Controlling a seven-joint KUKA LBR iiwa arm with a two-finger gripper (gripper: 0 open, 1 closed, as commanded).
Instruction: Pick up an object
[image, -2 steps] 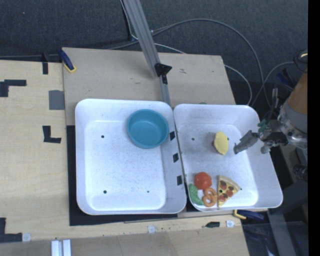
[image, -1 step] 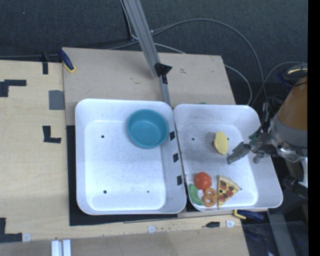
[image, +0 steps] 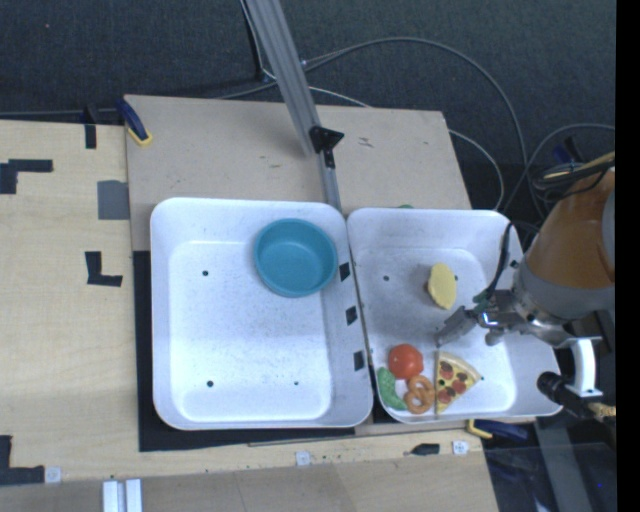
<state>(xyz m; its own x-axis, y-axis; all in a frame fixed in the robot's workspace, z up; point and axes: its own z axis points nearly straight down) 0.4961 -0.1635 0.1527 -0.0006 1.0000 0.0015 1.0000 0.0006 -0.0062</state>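
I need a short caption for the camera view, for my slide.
Gripper hovers in the right bin between yellow toy and pizza slice; blue bowl sits left.

Pincer (image: 452, 333) low, arm at right

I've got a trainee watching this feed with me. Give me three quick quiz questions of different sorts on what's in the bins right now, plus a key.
1. True or false: the blue bowl sits in the right bin.
2. Which item lies closest to the hand? A) blue bowl B) pizza slice C) pretzel
3. Fill in: the yellow item lies in the ____ bin.

Key:
1. False. The bowl is in the left bin, near its far right corner.
2. B. The pizza slice lies just below the hand; the red tomato and pretzel are further left.
3. Right.
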